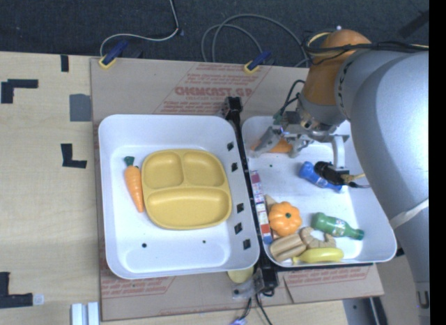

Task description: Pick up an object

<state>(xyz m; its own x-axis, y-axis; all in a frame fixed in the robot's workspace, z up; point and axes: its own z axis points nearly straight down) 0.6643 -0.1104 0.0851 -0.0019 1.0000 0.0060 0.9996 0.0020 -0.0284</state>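
My gripper (pixel 281 142) hangs low over the far left corner of the right bin (pixel 376 236). Its fingers are spread open. A small orange object (pixel 281 148) lies on the bin floor between them, partly hidden by the wrist. Nearer the front of the same bin are a blue object (pixel 317 174), an orange pumpkin (pixel 284 217), a green bottle (pixel 336 226), a yellow banana (pixel 320 254) and a tan bread roll (pixel 291 244). A narrow red and white box (pixel 259 205) lies along the bin's left wall.
The left bin (pixel 115 240) holds a yellow divided plate (pixel 187 187) and a carrot (pixel 134 185) beside it. The grey arm (pixel 390 121) covers the right bin's far right side. Cables (pixel 230 34) trail behind the bins.
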